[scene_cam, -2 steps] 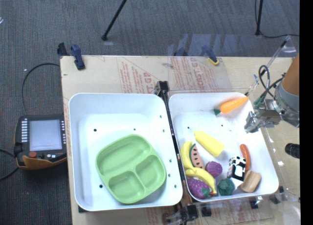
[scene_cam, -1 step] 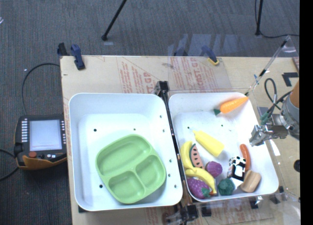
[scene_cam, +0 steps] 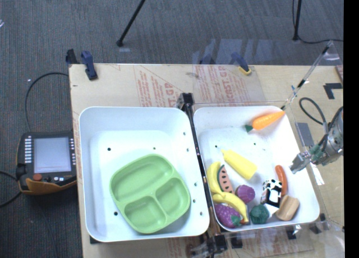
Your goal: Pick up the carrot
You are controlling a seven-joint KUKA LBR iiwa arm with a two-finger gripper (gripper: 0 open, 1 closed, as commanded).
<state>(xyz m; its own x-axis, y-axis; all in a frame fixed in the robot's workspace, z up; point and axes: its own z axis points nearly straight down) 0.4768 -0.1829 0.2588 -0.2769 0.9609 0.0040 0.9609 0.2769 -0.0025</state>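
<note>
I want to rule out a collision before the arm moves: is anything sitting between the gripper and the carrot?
Nothing visible does. The gripper hangs at the right bin's right edge, and the carrot lies alone near the bin's far wall. The sausage and the other toys sit nearer the camera, off that line.

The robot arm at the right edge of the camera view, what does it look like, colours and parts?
Little of it is in frame. A pale grey, rounded arm segment enters at the right edge, beside the right white bin. It ends in a small gripper of silver-grey metal with a touch of green near its base. Fine detail is too blurred to make out, and I can't tell any markings.
</note>
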